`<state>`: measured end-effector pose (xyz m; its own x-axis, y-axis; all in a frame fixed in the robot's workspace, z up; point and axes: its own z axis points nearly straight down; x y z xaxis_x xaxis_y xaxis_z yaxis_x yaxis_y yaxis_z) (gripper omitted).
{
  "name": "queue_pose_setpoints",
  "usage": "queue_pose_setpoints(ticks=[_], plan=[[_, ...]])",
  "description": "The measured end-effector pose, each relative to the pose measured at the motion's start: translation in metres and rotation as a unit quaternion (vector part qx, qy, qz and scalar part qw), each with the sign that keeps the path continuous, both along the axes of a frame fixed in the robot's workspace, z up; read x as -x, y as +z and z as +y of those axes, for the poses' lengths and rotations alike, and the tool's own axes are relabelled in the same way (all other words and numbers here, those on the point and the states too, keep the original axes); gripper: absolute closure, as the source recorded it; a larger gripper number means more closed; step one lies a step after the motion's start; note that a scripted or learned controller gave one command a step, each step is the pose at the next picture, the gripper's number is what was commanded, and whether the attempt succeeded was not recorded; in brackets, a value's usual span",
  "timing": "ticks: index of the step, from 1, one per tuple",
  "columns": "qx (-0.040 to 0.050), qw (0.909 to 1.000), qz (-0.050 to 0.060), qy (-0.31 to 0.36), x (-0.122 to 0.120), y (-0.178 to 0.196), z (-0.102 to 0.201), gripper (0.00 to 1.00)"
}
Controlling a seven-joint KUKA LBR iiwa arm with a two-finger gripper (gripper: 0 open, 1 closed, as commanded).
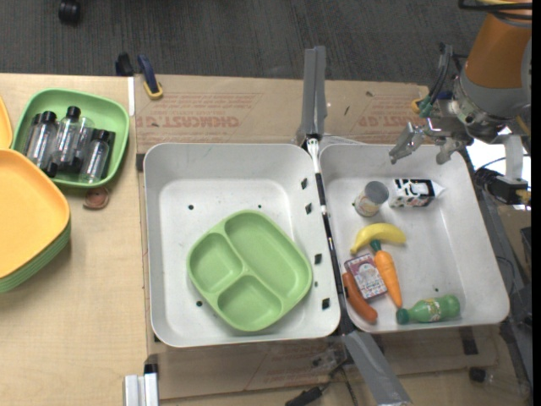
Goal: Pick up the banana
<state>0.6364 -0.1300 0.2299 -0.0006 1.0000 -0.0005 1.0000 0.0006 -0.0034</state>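
- The pincer [427, 145] hangs at the far rim of the right bin [482, 252], its two fingers spread apart with nothing between them.
- The banana [378, 235] lies in that bin, nearer the camera than the pincer and a little to its left, well apart from it.
- Between pincer and banana sit a small round can [371, 198] and a black-and-white carton [415, 192]; the can lies just beside the banana's far end.
- A carrot [387, 277] touches the banana's near side, with a red packet [365, 277] and a reddish sausage-like piece [358, 303] beside it.
- A green bottle [431, 309] lies farthest from the pincer, at the bin's near edge.
- The left bin [169, 193], to the pincer's left, carries a green divided tray [248, 269].
- Cardboard [220, 112] on the desk [76, 328] bears mirrored red print, seemingly "CHEMCNZT".
- Far left stand a green dish of dark bottles [69, 142] and stacked orange plates [30, 218].
- The packet's and carton's print is too small to read.
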Motion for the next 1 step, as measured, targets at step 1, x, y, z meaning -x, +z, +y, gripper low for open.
queue_pose_setpoints(ticks=[1], plan=[[-0.0005, 0.9967, -0.001, 0.081, 0.0632, -0.1119, -0.0042, 0.00]])
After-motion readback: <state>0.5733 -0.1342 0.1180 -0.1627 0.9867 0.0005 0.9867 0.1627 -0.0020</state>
